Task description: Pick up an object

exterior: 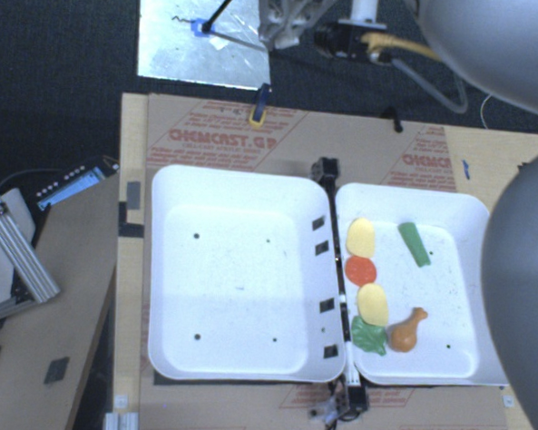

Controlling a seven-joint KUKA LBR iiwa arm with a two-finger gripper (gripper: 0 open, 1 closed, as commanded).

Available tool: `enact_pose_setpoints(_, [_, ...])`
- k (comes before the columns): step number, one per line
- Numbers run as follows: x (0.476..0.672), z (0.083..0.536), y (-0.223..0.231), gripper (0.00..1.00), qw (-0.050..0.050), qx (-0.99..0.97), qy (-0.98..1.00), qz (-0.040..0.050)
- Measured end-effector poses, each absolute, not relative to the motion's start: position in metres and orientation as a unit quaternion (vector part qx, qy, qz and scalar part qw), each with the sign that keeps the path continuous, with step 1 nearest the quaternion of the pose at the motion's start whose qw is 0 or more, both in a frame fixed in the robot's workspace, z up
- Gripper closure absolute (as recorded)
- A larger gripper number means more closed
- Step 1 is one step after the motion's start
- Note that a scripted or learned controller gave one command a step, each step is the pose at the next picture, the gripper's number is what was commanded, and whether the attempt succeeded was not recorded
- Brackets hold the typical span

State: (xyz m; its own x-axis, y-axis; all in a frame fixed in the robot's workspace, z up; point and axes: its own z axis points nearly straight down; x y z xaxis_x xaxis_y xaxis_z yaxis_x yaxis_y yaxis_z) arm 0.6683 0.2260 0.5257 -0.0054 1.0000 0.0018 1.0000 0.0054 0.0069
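Six small plastic toy foods lie in the right shallow white bin (468,222), among them a flat green stick (414,243), probably light, stiff and easiest gripped across its narrow sides. "CHEMCAST GP" is printed on the brown table cover (221,136). The pincer's state cannot be told

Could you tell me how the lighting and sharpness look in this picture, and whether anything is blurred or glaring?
Camera view: light is even and soft, with faint shadows; the bins are bright white, nearly washed out; the metal sheet at the top shows mild glare; the arm at the right is large and out of focus; the toy food, such as the green stick, is fairly sharp.
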Motion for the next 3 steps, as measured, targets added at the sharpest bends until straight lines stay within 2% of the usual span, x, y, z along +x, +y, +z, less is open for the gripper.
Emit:
enact_pose_setpoints(1, [0.668,0.536,0.234,1.0,0.001,0.705,0.709,0.0019])
enact_pose_setpoints(2, [0.584,0.537,0.229,1.0,-0.001,0.704,0.71,0.0013])
enact_pose_setpoints(3, [0.638,0.534,0.223,1.0,0.001,0.707,0.707,0.0008])
